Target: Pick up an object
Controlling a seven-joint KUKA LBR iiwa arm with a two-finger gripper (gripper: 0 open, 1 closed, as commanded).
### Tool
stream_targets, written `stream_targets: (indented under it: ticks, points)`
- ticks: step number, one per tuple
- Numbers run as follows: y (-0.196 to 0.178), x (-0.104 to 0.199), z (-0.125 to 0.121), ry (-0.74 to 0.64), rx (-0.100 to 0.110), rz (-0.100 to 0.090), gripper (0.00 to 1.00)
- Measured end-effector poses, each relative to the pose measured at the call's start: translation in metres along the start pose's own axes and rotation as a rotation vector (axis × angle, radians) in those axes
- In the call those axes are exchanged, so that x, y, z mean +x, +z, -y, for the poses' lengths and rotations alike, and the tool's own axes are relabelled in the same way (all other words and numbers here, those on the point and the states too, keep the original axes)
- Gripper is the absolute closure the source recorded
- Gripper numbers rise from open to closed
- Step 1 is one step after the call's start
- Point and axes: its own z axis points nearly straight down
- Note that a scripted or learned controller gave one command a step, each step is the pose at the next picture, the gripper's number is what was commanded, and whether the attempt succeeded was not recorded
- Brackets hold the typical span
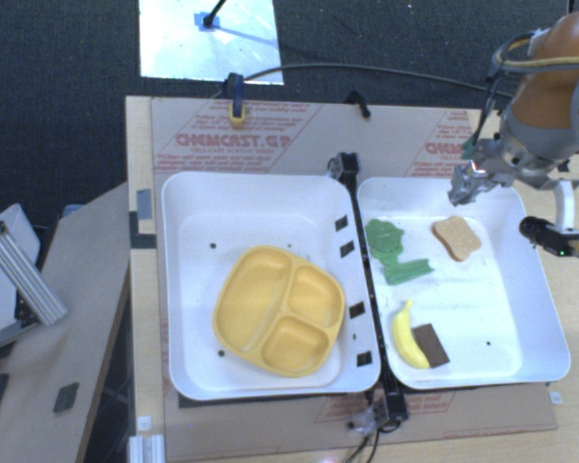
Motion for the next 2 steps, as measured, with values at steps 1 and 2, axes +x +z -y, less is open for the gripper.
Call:
stream_targets:
  ticks: [1, 2]
  points:
    - [-0.007, 0.044, 0.010, 0.000, 0.000, 0.000, 1.00]
    - [-0.011, 0.103, 0.034, -0.002, 0.001, -0.001, 1.00]
